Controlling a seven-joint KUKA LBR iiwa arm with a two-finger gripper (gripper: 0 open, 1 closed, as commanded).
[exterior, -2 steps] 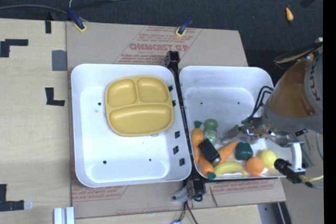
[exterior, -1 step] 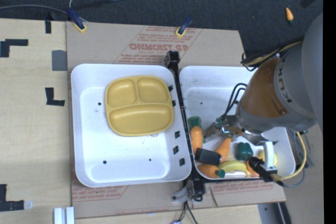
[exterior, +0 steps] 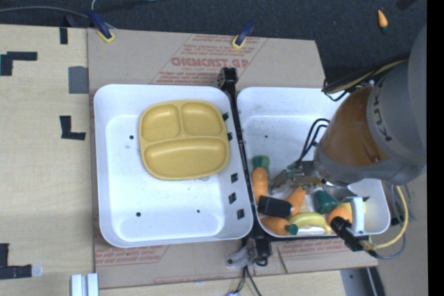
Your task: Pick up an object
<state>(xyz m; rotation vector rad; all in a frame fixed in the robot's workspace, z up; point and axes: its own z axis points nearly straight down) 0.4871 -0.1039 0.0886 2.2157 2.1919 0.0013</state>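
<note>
Cardboard covers the desk (exterior: 41, 170) under two white bins; the left bin (exterior: 114, 170) holds a yellow divided plate (exterior: 184, 138), the right bin (exterior: 277, 107) a heap of toys in its near corner: a carrot (exterior: 259, 182), a banana (exterior: 310, 220), a black block (exterior: 275, 206). Whether the jaws (exterior: 300, 177) are apart cannot be told. Crowded pieces could likely slip or jam against the wall during a grab

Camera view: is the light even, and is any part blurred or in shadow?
Camera view: light is soft and even; the yellow divided plate is fairly sharp with mild sheen. The arm, close to the lens, looks soft and shades the toys in the right bin, where the gripper is hard to read.
</note>
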